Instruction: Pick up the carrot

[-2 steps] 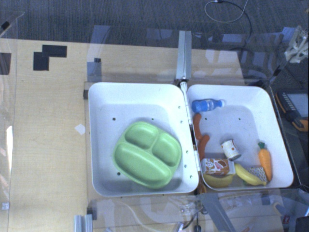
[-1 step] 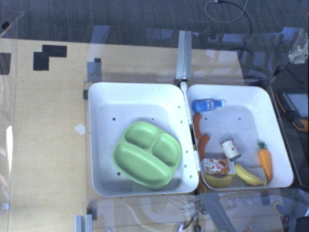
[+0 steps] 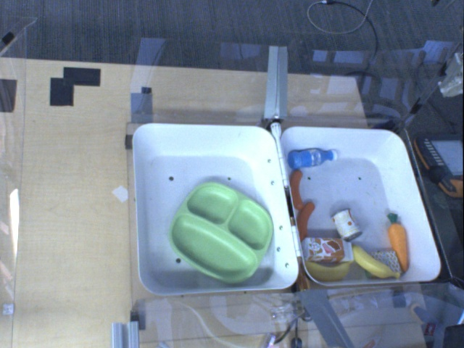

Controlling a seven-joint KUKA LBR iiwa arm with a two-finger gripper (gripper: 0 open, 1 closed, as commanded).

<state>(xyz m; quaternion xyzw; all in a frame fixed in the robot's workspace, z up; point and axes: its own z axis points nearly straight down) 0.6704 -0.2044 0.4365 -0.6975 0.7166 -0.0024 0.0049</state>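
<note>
An orange carrot point(image 3: 398, 243) with a small green top lies along the right wall of the right bin point(image 3: 377, 143), its green end pointing away from the front edge. A yellow banana point(image 3: 375, 262) lies just to its left at the bin's front.
The right bin also holds a blue bottle point(image 3: 310, 157) at the back left, two sausages point(image 3: 299, 201) along the left wall, a small can point(image 3: 347, 225) in the middle and a snack packet point(image 3: 324, 250) over a yellow bowl point(image 3: 328, 271). A green divided plate point(image 3: 221, 230) lies in the left bin point(image 3: 156, 194).
</note>
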